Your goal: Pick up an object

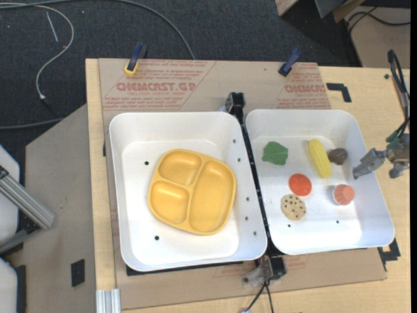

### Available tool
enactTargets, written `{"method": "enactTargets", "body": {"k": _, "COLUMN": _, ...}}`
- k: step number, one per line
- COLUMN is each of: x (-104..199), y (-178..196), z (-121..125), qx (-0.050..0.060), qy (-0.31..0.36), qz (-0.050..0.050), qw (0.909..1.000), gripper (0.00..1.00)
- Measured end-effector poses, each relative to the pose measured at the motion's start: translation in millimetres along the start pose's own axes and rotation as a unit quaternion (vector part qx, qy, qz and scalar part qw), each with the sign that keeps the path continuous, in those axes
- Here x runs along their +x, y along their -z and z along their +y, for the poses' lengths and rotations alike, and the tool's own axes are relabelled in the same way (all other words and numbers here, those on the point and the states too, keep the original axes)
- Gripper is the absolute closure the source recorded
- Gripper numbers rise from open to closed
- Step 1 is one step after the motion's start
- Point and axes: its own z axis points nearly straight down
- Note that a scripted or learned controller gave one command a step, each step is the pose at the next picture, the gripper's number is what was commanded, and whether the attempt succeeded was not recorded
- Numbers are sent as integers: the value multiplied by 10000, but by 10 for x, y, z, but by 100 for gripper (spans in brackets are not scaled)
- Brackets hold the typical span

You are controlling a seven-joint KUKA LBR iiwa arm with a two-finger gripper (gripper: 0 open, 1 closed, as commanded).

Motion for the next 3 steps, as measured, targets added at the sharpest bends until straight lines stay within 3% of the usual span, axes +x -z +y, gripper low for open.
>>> {"method": "enactTargets", "body": {"k": 1, "x": 12, "y": 73, "z": 26, "qx": -68, "qy": 26, "qz": -18, "qw": 10000, "gripper": 0}}
{"method": "enactTargets", "body": {"k": 3, "x": 28, "y": -1160, "z": 43, "qx": -53, "qy": 23, "qz": -9, "qw": 10000, "gripper": 0}}
